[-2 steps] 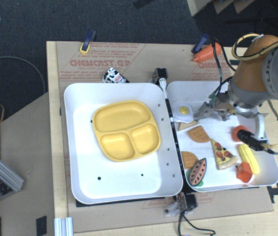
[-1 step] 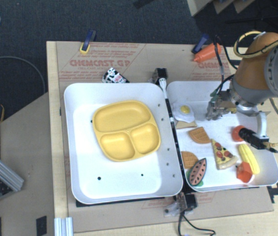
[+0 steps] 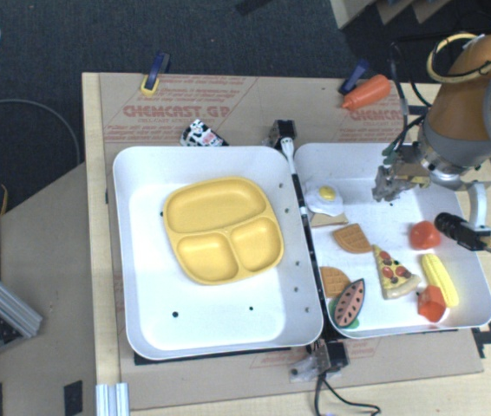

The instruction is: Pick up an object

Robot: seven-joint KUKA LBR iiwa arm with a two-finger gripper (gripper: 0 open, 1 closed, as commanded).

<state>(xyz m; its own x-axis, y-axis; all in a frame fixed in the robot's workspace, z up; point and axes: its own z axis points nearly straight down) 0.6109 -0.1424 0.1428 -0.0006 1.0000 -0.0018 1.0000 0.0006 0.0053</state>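
Note:
My gripper point(image 3: 388, 189) hangs over the back of the right bin point(image 3: 480, 315), its tip just above bare white floor with nothing visible between it and the bin. In that bin lie a fried egg point(image 3: 325, 198), a brown cracker point(image 3: 351, 237), a pizza slice point(image 3: 393, 272), a watermelon slice point(image 3: 349, 302), a round biscuit point(image 3: 333, 278), a red tomato point(image 3: 424, 235), a yellow corn cob point(image 3: 440, 279) and a small red piece point(image 3: 432, 305). The egg lies left of the gripper; the tomato lies to its front right.
The left bin point(image 3: 133, 258) holds a yellow divided plate point(image 3: 222, 228). Behind the bins on the cardboard bench sit a black-and-white toy point(image 3: 202, 134), a blue and yellow clamp point(image 3: 153, 74) and an orange carrot-like piece point(image 3: 367, 92).

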